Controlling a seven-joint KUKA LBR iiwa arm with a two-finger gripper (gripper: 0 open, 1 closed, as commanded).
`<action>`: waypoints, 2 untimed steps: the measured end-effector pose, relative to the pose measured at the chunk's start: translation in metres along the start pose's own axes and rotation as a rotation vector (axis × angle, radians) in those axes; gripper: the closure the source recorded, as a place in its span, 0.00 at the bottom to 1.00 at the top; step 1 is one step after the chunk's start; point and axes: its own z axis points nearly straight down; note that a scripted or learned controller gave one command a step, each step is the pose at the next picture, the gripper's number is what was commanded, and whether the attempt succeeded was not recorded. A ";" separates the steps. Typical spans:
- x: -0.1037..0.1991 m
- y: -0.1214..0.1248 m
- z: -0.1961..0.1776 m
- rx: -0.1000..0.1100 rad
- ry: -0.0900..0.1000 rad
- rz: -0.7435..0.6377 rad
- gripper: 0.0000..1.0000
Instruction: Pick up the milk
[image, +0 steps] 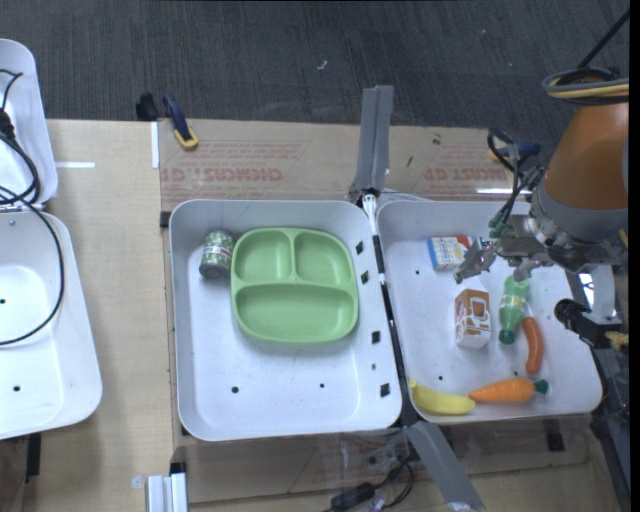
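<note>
Brown cardboard covers the bench (100, 150), and red mirrored lettering runs across it behind the bins, too faint and reversed to read with confidence. Two shallow white bins sit side by side on it. In the left bin (200, 380) lies a green plate (295, 285) divided into three compartments, with a small can (215, 254) bearing a green patterned label touching its left edge; the writing on the label is too small to read.

Reaching in from the right, the grey arm (590, 150) with its orange band hangs over the back of the right bin (400, 330). Its gripper (495, 255) hovers above the bin floor, and whether it is apart or together cannot be told.

Below the gripper, near the middle of the right bin, the milk (473, 318) is a small white carton with orange-brown printing on its faces; the text is illegible. A green bottle (513, 305) lies just beside the carton on its right, and next to that an orange-red sausage (533, 345). Behind the carton sits a small box (448, 250) in blue, white and red. Along the front wall lie a carrot (508, 391) and a banana (442, 400).
</note>
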 end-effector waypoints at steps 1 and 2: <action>-0.026 -0.011 0.116 -0.001 0.000 -0.029 0.00; -0.027 -0.011 0.107 0.000 0.000 -0.025 1.00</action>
